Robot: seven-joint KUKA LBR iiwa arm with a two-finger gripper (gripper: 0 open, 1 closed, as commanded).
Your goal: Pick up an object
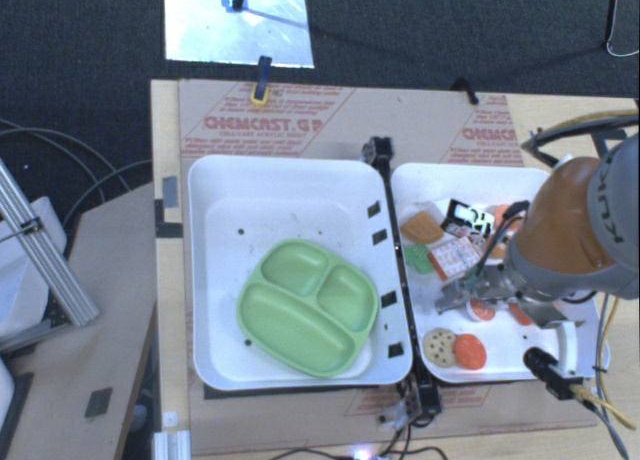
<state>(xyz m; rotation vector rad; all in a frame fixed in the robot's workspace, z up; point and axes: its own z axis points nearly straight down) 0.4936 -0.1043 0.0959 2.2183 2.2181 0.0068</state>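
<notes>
The right bin (432,183) holds several small toy foods: a cookie with dark chips (438,345), an orange-red round piece (469,351), a tan bread-like piece (422,227), a printed card or packet (457,256) and a black-and-white item (468,217). My gripper (466,295) hangs low over the middle of this bin, just above the cookie and beside a red-and-white piece (483,311). The arm's orange band (565,218) covers the bin's right part.
The left bin (230,208) holds a green divided tray (308,305). A black divider clip (380,151) sits between the bins at the back. Cardboard lies under both bins. A metal frame (40,248) and cables stand at the far left.
</notes>
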